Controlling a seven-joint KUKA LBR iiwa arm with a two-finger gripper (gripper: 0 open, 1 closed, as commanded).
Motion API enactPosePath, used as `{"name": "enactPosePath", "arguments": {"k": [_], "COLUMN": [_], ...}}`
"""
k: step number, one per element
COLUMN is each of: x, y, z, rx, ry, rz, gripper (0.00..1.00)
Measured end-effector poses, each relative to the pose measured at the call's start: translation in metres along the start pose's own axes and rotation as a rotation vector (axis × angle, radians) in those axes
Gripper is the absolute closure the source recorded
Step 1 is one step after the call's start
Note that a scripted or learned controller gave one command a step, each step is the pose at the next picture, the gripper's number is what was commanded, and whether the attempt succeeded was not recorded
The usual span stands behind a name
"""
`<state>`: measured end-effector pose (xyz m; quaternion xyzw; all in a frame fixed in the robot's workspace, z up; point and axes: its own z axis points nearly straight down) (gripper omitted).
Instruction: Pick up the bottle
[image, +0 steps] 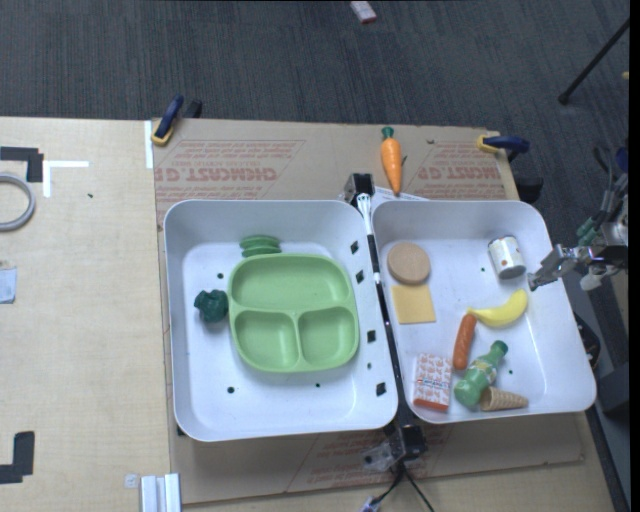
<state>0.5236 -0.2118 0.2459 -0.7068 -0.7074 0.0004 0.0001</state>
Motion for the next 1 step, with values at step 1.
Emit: {"name": "enactPosePath", "arguments": {"k": [1], "x": [-0.0001], "y": [0.0005], "z": [-0.0093], "rx": [0.000], "ry": [-0.001], "rz": [-0.002], "gripper": [1.00]}}
